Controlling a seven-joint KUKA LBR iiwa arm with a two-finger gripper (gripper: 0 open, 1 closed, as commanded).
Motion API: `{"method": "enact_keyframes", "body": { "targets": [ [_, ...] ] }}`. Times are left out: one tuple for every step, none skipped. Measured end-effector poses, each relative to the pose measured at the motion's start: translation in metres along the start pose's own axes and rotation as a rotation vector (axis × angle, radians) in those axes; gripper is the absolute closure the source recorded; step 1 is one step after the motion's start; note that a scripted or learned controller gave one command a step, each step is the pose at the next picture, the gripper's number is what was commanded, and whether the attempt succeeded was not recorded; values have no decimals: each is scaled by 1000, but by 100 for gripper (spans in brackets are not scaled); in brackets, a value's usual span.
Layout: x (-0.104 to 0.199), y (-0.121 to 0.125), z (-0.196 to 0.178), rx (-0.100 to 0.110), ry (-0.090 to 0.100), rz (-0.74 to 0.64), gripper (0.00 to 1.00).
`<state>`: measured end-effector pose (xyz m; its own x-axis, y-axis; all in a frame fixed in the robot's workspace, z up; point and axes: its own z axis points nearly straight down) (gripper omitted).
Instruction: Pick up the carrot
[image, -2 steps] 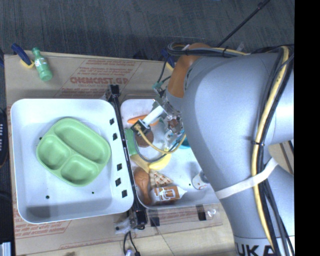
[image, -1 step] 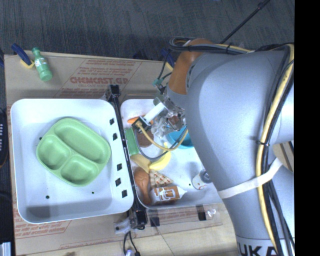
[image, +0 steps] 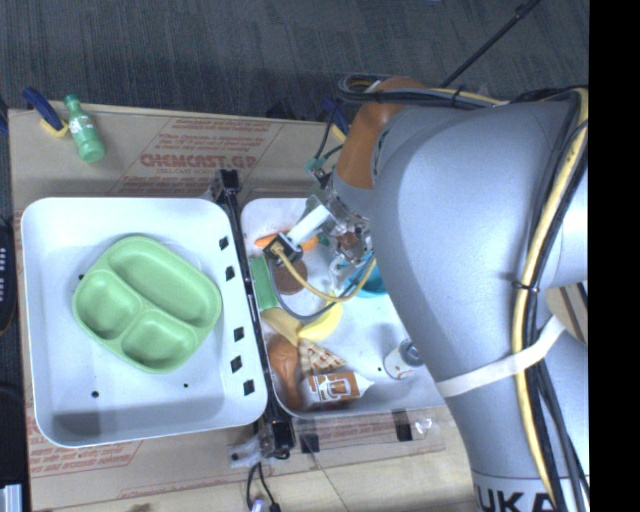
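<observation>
The arm (image: 470, 230) reaches in from the right and covers much of the right bin (image: 372, 332), with its end effector (image: 345, 248) low over the bin's far half. Whether the end effector is wide or narrow cannot be told from this angle (the wrist and its cables crowd that spot). The carrot (image: 264, 241) lies in the far left part of that bin, close to the wall it shares with the left bin (image: 60, 240). It shows as a short orange length just beside the end effector, and whether the two touch cannot be told.

Nearer in the same bin, a yellow banana (image: 318, 322), a brown rounded thing (image: 283, 365), a waffle-patterned piece (image: 322, 355) and a small bottle with a brown label (image: 332, 388) are packed close together. A green strip (image: 263, 285) lies along the left wall, and something blue (image: 374, 282) shows at the arm's edge.

The left bin holds a green divided plate (image: 148, 300) with three compartments, set slantwise. On the worktop (image: 180, 160) beyond the left bin, a small green bottle (image: 87, 135) sits near the far left corner, with a blue-and-yellow clip (image: 45, 110) just beside it.
</observation>
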<state>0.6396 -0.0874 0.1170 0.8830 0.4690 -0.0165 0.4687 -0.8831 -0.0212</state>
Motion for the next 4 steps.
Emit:
{"method": "enact_keyframes", "body": {
  "targets": [
    [-3,4,23,-2,0,270,0],
    [-2,4,14,-1,1,261,100],
    [0,-30,-77,-13,18,272,100],
    [-2,-31,-83,-6,3,265,100]
  ]
}}
